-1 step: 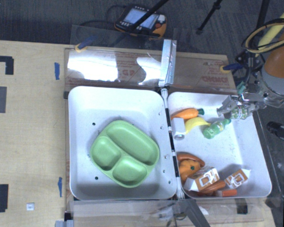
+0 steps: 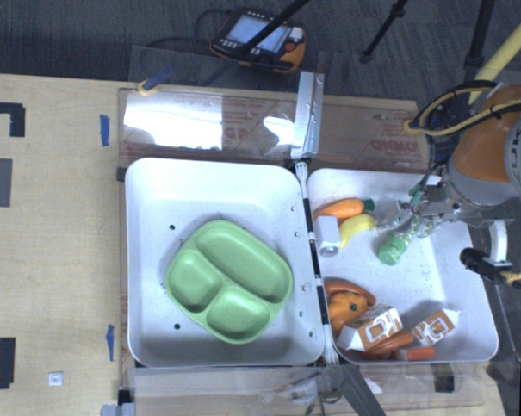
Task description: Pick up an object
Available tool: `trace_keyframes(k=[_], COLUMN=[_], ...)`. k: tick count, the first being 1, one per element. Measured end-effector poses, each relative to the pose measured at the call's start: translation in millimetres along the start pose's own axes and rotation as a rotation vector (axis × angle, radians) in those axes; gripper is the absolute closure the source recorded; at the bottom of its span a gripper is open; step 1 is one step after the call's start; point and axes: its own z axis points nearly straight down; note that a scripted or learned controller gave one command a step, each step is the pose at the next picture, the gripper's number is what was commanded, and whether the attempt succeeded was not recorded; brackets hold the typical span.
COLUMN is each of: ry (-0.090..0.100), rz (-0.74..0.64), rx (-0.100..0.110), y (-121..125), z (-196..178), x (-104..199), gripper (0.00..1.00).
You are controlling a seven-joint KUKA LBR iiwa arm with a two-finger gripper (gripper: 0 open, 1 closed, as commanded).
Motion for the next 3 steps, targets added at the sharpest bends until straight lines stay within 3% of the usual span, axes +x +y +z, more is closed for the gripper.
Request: trace_keyframes(k=[1,2,3], ry=[0.009,0.008,0.011], rz=[-0.268,-0.273,-0.209], rx=[0.013,0.012,0.017], y=[-21,-34,-83], z=[-52,-3,8], x=[20,20,37], gripper=[0.00,0.00,0.00])
